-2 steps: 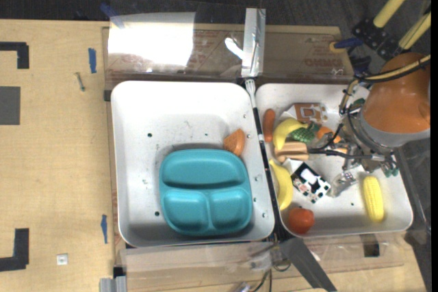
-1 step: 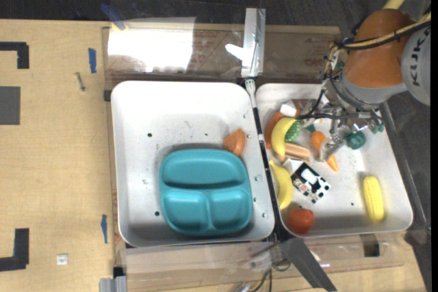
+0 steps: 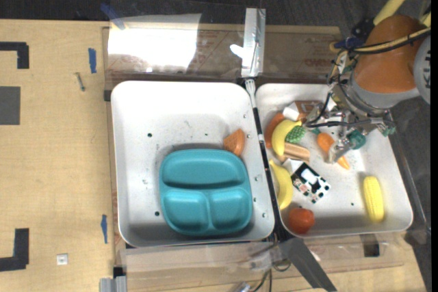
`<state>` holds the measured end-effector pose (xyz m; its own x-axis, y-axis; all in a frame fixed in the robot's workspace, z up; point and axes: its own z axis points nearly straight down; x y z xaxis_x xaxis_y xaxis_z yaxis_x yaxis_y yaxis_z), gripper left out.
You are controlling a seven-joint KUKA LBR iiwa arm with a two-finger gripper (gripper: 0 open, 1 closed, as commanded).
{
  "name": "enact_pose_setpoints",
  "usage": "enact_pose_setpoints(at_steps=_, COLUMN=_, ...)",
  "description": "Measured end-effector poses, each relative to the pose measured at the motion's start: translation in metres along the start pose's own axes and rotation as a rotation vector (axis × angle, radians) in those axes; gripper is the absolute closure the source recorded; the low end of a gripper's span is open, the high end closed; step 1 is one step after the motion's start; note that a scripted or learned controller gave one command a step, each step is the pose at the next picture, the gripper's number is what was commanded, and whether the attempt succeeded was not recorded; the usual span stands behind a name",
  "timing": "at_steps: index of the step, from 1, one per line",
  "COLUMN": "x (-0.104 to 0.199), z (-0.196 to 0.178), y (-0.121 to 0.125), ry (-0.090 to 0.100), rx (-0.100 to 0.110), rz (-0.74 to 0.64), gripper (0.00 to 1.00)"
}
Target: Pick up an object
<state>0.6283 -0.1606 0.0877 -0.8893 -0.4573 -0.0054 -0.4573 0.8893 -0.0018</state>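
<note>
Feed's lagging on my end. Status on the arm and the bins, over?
Gripper low in right bin, over small orange piece; nothing seen held. Corn cob, tomato, bananas close by. Teal tray in left bin.

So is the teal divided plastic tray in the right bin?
No, the teal divided plastic tray lies in the left white bin.

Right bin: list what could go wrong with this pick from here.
1. The gripper sits low among crowded toys in the right bin; the small orange piece and the green piece lie close together, so it may catch both or neither.
2. Loose cables hang beside the wrist and could snag.
3. The banana and the black-and-white block touch; a nudge may shift the pile.
</note>
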Motion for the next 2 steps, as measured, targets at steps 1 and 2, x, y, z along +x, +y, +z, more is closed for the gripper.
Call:
enact_pose_setpoints(at_steps=1, x=-0.0043, z=-0.0142, y=-0.0008, ry=-0.012, rx=0.007, rz=0.000, gripper=1.00)
enact_pose_setpoints(at_steps=2, x=-0.0039, z=-0.0131, y=-0.0004, ry=-0.011, rx=0.006, rz=0.000, gripper=0.00)
